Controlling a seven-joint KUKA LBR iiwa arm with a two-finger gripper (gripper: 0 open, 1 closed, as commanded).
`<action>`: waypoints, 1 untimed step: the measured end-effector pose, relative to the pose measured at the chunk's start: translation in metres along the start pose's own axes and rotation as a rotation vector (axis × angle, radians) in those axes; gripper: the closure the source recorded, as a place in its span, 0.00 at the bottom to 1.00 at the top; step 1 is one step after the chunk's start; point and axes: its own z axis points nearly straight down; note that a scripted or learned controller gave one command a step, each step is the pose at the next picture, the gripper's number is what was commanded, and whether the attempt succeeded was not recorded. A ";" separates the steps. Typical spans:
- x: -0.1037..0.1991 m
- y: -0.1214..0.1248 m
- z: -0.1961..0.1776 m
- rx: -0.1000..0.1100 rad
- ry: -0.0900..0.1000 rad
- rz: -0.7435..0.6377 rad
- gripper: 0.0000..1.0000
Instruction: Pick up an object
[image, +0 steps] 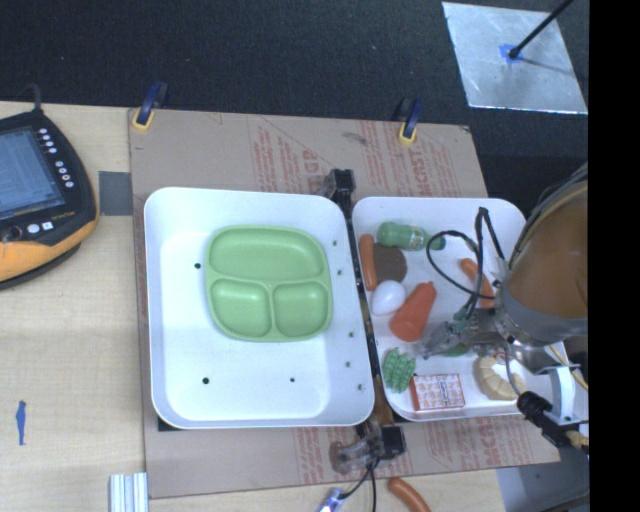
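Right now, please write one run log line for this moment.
arm: over right bin | gripper: low beside red pepper | green plate: left bin

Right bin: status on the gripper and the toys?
Gripper low in right bin, fingers unreadable. Nothing seen held. Red pepper, egg, broccoli lie beside it. Green plate in left bin.

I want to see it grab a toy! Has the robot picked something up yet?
Not yet, as far as I can see. The gripper is low in the right bin, beside the red pepper. The egg and broccoli lie in the bin. Grabbing and lifting remain.
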 end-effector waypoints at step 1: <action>0.036 0.051 0.021 0.001 0.000 -0.002 0.00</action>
